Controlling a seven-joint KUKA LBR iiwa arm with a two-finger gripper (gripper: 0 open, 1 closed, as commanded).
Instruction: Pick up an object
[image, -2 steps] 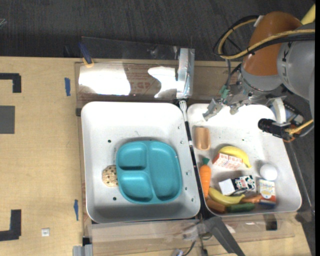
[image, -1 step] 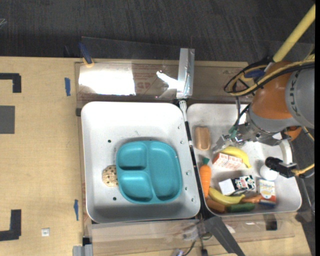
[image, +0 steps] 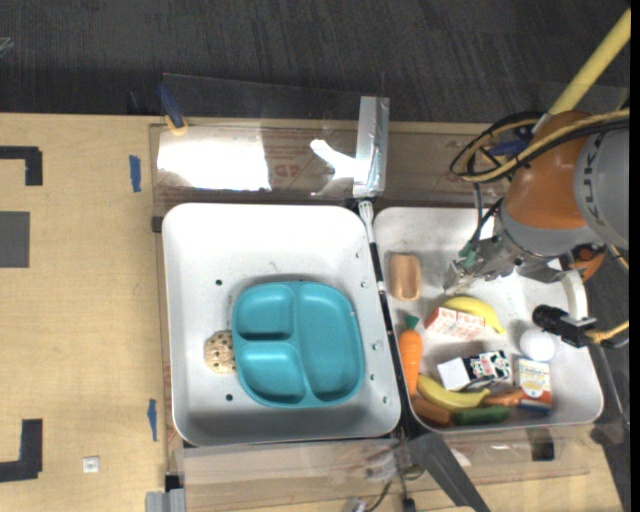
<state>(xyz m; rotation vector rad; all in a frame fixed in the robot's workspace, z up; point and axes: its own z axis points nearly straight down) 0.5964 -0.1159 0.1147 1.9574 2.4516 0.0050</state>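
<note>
1. Two white bins are seen side by side on the counter (image: 70, 300); the left bin (image: 190, 240) is occupied by a teal divided plate (image: 297, 342), with a cookie (image: 219, 351) touching the plate's left edge.
2. The right bin (image: 430, 225) is crowded along its lower half: a carrot (image: 410, 352) is laid with its long axis up-down in the view, green top toward the far side.
3. A banana (image: 472, 309) is curved left to right beside a small red-and-white carton (image: 455, 323); a second banana (image: 455, 394) is lain along the near wall.
4. A tan bread-like cylinder (image: 404, 276) is stood lengthwise near the divider.
5. The pincer (image: 468, 262) is lowered just above the upper banana; whether it is clenched or released cannot be told.
</note>
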